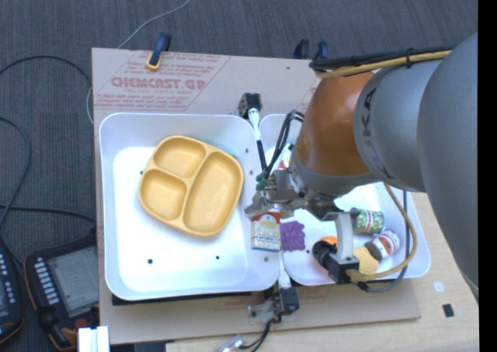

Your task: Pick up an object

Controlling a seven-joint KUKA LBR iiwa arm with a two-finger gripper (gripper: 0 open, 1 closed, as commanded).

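My gripper (266, 209) sits over the ridge between the two white bins, under the orange band of the arm. It is shut on the top of a small carton (265, 234) with a red and white label. The carton stands upright and overlaps the rims of both bins. A yellow three-compartment plate (191, 184) lies in the left bin (132, 265). In the right bin (415, 261) a purple piece (293, 236) lies just right of the carton.
Further right in the right bin are a green-labelled can (370, 222), a red and white can (385, 245), an orange object (325, 243) and a yellow one (366, 263). The arm covers most of that bin. A blue clamp (160, 47) grips the board's back edge.
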